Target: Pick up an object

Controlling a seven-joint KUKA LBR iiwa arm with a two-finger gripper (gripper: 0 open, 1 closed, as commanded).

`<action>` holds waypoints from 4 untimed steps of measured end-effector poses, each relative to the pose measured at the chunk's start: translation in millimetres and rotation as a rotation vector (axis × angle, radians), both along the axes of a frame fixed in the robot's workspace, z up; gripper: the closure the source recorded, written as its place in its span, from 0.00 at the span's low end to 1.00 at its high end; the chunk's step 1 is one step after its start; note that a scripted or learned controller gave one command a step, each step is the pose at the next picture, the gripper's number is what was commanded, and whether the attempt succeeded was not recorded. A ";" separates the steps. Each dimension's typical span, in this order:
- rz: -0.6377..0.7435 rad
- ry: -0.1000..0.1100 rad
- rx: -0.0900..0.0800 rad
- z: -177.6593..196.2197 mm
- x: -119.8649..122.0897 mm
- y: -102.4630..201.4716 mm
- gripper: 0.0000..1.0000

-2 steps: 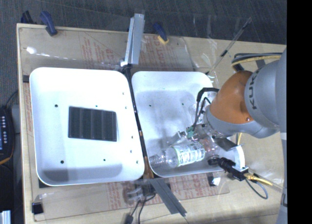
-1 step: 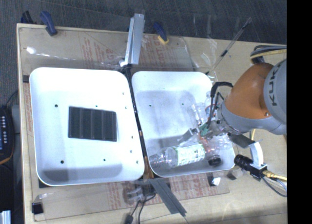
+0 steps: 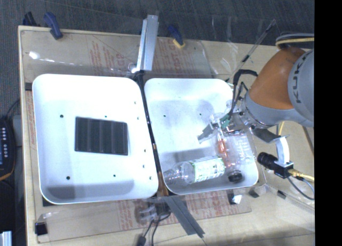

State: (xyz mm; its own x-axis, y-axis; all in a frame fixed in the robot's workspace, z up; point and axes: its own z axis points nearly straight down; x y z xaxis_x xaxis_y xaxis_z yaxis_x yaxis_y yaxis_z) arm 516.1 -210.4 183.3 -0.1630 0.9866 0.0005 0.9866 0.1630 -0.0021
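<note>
- Left bin (image 3: 53, 95): white, shallow, with a dark ribbed rectangular panel (image 3: 101, 136) flat near its middle. Nothing else in it that I can make out.
- Right bin (image 3: 165, 95): a clear plastic bottle (image 3: 196, 170) with a green-and-white label lies on its side along the near wall, cap end toward the left.
- Just right of the bottle, a second clear item with a reddish streak (image 3: 228, 148), possibly another bottle or a wrapper; its edges blur into the bin wall.
- End effector (image 3: 220, 126): down inside the right bin at its right side, above the clear item. Whether it is released or clenched, I cannot tell.
- Arm (image 3: 283, 87) enters from the right over the tabletop (image 3: 80, 44).
- Step, as I judge it: the reach into the bin, grasp not confirmed.
- Next move calls for settling squarely onto one target; clear, round plastic will likely slip.
</note>
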 end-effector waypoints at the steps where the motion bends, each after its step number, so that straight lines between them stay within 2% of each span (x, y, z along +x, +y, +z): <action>1: 0.047 0.002 0.002 -22.3 4.3 1.3 0.00; 2: 0.112 -0.001 0.000 -4.8 -4.2 1.0 0.00; 4: 0.112 -0.001 0.000 -4.9 -4.2 0.8 0.00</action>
